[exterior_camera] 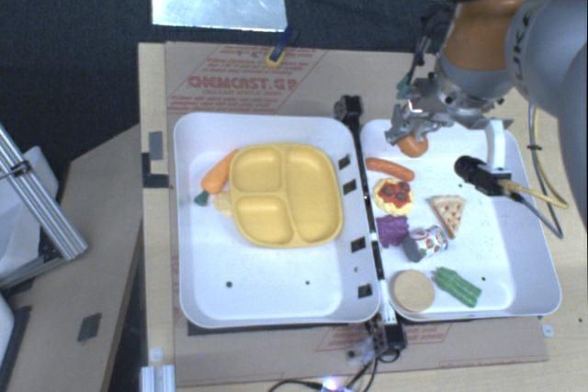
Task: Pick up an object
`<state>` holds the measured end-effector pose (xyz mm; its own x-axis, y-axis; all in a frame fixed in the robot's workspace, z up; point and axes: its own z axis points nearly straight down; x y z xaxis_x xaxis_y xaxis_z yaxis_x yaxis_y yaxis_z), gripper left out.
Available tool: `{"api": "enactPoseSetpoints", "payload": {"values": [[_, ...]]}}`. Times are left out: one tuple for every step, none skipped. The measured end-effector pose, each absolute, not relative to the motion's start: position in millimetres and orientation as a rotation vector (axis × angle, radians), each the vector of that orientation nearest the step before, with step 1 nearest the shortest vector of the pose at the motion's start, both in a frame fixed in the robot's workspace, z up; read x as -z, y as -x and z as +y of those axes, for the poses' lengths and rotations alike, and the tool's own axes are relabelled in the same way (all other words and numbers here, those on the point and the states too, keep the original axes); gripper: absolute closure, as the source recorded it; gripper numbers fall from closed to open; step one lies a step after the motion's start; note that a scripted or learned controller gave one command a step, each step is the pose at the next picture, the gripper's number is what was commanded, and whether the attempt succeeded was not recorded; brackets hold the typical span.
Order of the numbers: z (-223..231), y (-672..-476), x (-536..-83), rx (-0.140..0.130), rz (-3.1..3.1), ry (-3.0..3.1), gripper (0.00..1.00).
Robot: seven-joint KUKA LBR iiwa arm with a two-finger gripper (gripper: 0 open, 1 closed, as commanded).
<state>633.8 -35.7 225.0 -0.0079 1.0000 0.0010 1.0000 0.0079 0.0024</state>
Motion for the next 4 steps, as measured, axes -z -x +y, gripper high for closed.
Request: {"api": "enactPoseSetpoints", "payload": {"values": [[14,-627.9,-221,-0.001,2.225,-2.216,1.00],[54,-604.8,-215,0.000,2.226,-2.217,1.00],[59,-603.3,-214,-0.001,2.228,-2.216,1.00],[52,-599.8,-223,-0.002,2.224,-2.219,1.00]]}}
